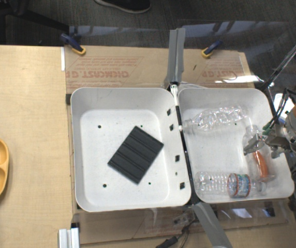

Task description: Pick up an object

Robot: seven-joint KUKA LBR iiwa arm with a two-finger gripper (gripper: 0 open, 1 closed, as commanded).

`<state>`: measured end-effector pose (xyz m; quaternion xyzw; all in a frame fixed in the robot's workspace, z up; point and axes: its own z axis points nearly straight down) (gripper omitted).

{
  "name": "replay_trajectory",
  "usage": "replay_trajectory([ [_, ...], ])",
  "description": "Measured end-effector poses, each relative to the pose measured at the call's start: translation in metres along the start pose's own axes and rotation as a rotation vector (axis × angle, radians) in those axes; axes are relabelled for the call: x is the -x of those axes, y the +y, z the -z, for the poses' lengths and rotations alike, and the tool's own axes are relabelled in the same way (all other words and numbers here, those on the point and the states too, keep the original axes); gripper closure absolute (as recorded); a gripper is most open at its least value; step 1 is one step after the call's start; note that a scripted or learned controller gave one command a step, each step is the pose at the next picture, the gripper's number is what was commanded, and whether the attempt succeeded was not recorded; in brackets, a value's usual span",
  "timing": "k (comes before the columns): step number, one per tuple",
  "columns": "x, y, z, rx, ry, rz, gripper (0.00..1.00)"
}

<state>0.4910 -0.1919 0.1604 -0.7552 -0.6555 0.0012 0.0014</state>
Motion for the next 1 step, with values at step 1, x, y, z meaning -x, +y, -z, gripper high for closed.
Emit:
replay_trajectory([
  [1, 0.0127, 0.0361, -0.0671, 0.007, 0.005, 0.095, 0.00],
])
